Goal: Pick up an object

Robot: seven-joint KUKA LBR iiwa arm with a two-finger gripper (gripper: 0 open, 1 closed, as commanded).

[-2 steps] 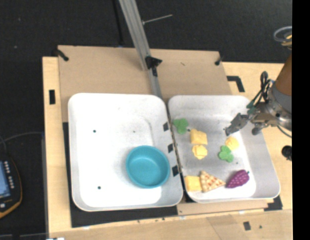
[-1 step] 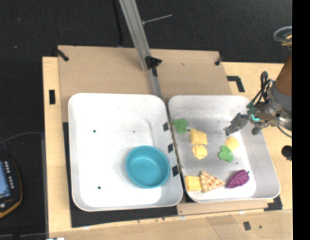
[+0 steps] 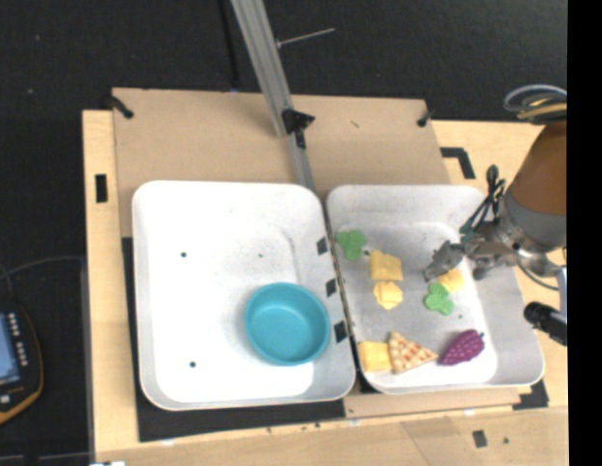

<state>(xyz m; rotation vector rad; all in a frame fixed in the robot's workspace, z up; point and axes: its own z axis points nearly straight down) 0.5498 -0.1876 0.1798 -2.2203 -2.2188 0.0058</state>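
Overhead view of the tabletop (image 3: 398, 139). The tool (image 3: 447, 260) hangs low inside the right bin (image 3: 398, 202), near its far right side; how wide it stands cannot be told. Nearest targets: a small yellow piece (image 3: 452, 280) and a green piece (image 3: 439, 300), just beside and below it. A blue bowl (image 3: 286, 323) sits in the left bin (image 3: 204, 221).

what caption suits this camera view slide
Grey arm's gripper hovers over toy food in the right white bin; round blue bowl sits in the left white bin.

Pale wooden bench (image 3: 214, 144) on dark floor (image 3: 87, 37), metal pole (image 3: 262, 51).
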